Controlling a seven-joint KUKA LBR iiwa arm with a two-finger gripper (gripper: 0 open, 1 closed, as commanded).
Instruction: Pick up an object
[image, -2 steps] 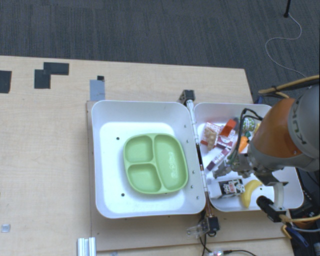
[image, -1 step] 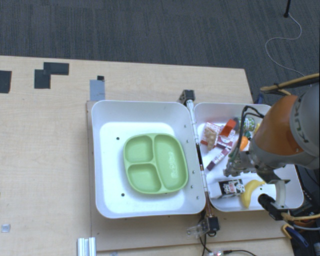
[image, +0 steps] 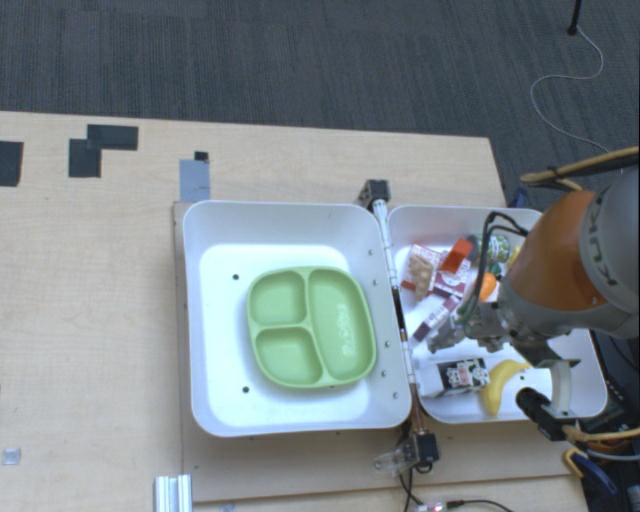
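Camera view: gripper (image: 452, 335) low in the right bin (image: 590, 400), among small packets (image: 430, 268) near its left wall; finger state cannot be told. Banana (image: 500, 384) lies by the near edge. Crowded items risk a missed or double grasp. Left bin (image: 200, 330) holds a green tray (image: 310, 327). No writing legible.

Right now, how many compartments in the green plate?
3. On the green plate in the left bin: one long on the right, two smaller on the left, upper and lower.
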